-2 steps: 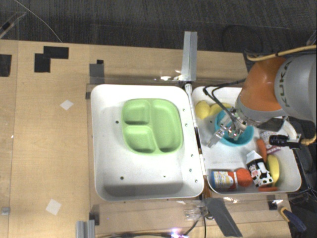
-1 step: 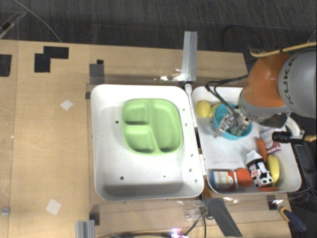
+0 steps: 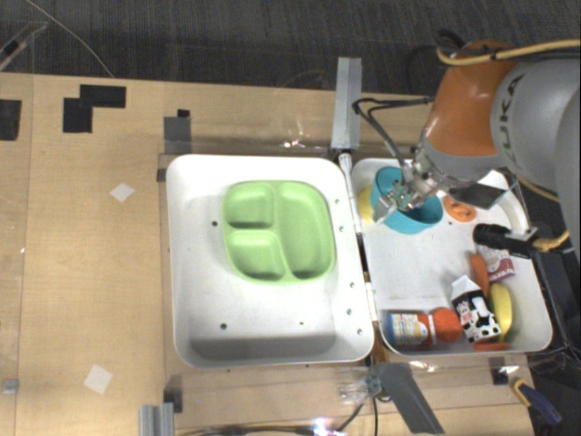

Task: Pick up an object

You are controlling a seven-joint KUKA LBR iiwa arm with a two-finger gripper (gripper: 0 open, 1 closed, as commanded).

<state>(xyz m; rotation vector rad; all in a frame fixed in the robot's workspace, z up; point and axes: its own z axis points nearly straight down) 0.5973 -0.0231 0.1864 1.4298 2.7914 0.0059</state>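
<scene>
Two bins: left bin (image 3: pixel 195 271) holds a green tray (image 3: pixel 277 230), right bin (image 3: pixel 427 271) holds the clutter. Gripper (image 3: pixel 399 198) sits low over the blue cup (image 3: pixel 410 209) at the right bin's 11 o'clock corner; can't tell finger opening or whether anything's gripped. Cup is directly under the tips, round, no long axis. Bin wall tight at 9 and 12 o'clock. Open floor toward 5 o'clock before the can (image 3: pixel 408 327) and carton (image 3: pixel 472 312).
</scene>
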